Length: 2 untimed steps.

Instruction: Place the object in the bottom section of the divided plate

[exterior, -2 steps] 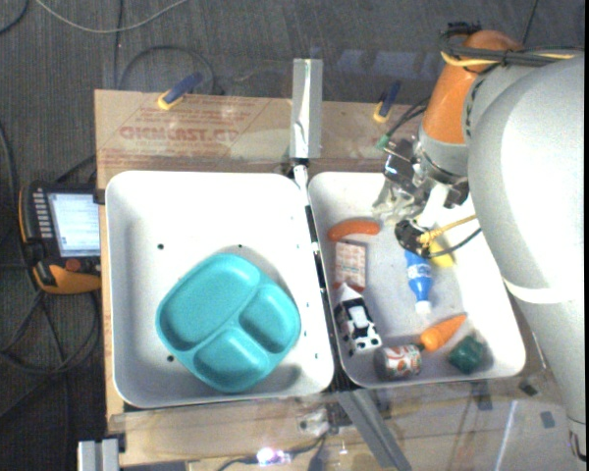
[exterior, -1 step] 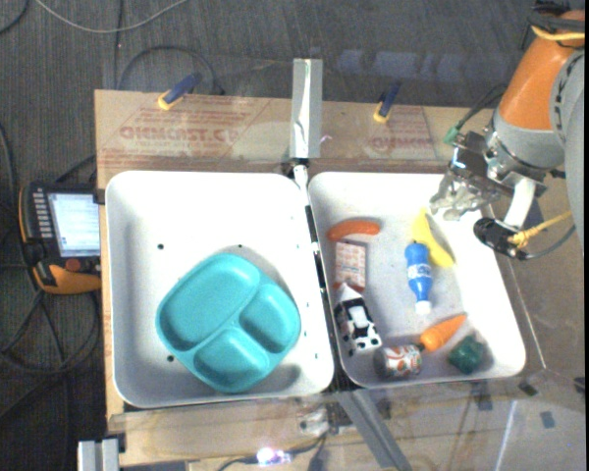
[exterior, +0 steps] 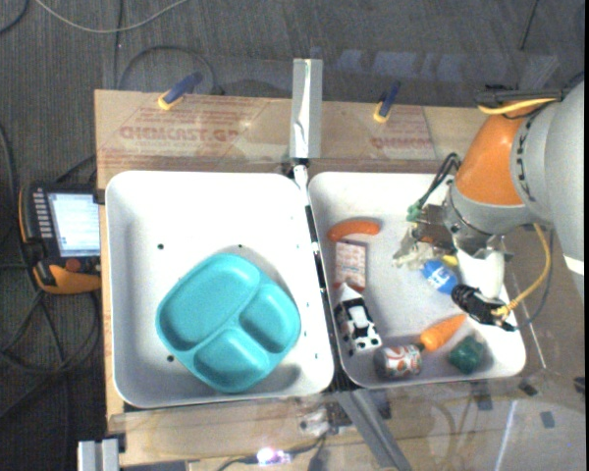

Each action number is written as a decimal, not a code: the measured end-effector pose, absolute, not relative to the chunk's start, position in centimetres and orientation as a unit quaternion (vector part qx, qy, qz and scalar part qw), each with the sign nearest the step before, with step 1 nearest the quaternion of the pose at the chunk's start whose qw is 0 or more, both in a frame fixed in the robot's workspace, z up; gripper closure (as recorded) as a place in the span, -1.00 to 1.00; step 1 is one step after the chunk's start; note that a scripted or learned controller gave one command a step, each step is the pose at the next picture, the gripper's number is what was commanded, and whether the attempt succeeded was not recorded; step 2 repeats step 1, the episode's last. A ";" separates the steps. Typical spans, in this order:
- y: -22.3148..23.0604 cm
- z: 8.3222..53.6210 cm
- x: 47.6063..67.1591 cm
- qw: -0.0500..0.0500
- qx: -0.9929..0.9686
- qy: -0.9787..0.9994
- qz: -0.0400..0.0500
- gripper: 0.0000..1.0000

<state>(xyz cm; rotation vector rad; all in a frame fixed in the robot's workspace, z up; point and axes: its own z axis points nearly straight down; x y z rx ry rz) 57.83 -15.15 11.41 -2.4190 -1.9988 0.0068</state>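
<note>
In the camera view, the left bin [exterior: 128,263] bears a turquoise divided plate [exterior: 229,322], lying toward the bin's six o'clock side with its three sections bare; the section nearest six o'clock is the target, and nothing rests in it, so the task looks barely begun. The right bin [exterior: 393,194] holds the loose items: an orange sausage-shaped piece [exterior: 354,229] at eleven o'clock, a printed card or packet [exterior: 349,261] just below it, a black-and-white toy [exterior: 356,324] near seven o'clock, a round red-and-white thing [exterior: 401,360] at six o'clock, a carrot-like piece [exterior: 442,333] and a dark green block [exterior: 467,355] toward five o'clock, and a small blue-and-white object [exterior: 438,275] close to the middle. The arm [exterior: 501,165] enters from three o'clock, and its gripper [exterior: 424,246] hangs low over the bin's centre, just beside the blue-and-white object, which I judge to be the thing it is after, since the wrist is tilted down toward that spot. Cables and wrist hardware crowd the tool, so I cannot tell whether it is released or clenched, nor whether anything is gripped. The candidate object appears to lie on the bin floor, well apart from the plate.
</note>
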 end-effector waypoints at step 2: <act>-11.6 10.9 59.7 0.002 -0.830 -0.558 0.003 1.00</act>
